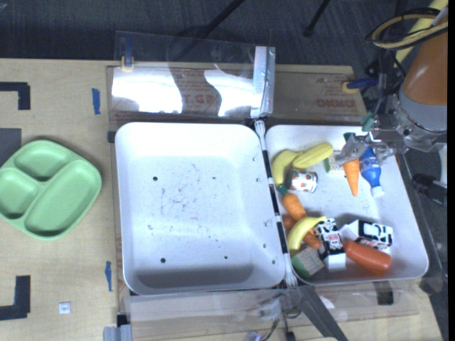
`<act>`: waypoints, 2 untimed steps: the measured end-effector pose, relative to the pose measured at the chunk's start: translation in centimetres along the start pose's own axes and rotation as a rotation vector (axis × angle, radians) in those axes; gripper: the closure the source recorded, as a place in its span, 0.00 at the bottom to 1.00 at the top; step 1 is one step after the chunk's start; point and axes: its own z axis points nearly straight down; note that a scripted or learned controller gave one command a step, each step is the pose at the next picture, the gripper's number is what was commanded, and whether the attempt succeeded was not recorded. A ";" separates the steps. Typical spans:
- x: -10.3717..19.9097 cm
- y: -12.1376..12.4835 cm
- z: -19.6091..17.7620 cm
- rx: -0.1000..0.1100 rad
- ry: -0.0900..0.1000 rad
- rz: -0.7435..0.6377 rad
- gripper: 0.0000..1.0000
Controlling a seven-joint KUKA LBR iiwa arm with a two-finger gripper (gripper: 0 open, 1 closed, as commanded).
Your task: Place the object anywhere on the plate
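Unmistakably, the plate [48, 188] is pale green with three compartments.

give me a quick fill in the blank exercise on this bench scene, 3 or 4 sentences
1. The divided plate lying on the bench left of both bins is ___ in colour.
2. All the toy food, such as the bananas, lies in the ___ bin.
3. The gripper is above the right bin's ___ corner, by the orange carrot.
4. The bare left bin is ___ in colour.

Missing words: green; right; far right; white
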 end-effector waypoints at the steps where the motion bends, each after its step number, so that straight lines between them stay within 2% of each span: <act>1: 5.6 -1.2 6.1 0.005 0.003 0.208 1.00; 2: 9.7 -7.5 6.2 0.005 0.002 0.365 1.00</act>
